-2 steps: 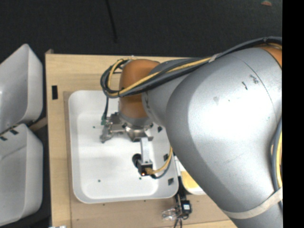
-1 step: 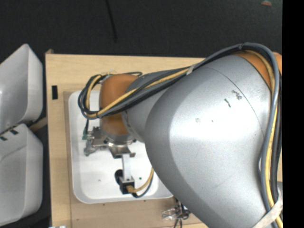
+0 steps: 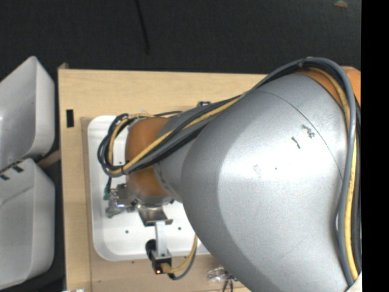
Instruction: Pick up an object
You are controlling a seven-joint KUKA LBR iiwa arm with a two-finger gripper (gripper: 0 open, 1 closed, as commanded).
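**Arm low over the white bin, tool state unreadable**

Dark, near-black floor (image 3: pixel 182 23) behind a pale wooden counter (image 3: pixel 73 163), seen from above at a slant. On that counter, a shallow white plastic bin (image 3: pixel 115 239), with just its left wall and a strip of bare floor in sight. Across the right and centre, a bulky grey metal robot arm (image 3: pixel 273 181), reaching in from the right and covering much of the bin. Past the grey casing, a rounded orange band (image 3: pixel 146 145) above the wrist, looped with black and yellow cables (image 3: pixel 112 145). Below the band, low over the left part of the bin, the small metallic tool (image 3: pixel 118 202); open or closed cannot be told, its working end lost among shadow and hardware. Object for picking: not made out, with most of the bin floor hidden beneath the arm. On the bare floor near the tool, two tiny dark specks (image 3: pixel 127 230), too small to identify. Off the counter's left edge, two smooth white moulded shapes (image 3: pixel 24 108), one above the other.
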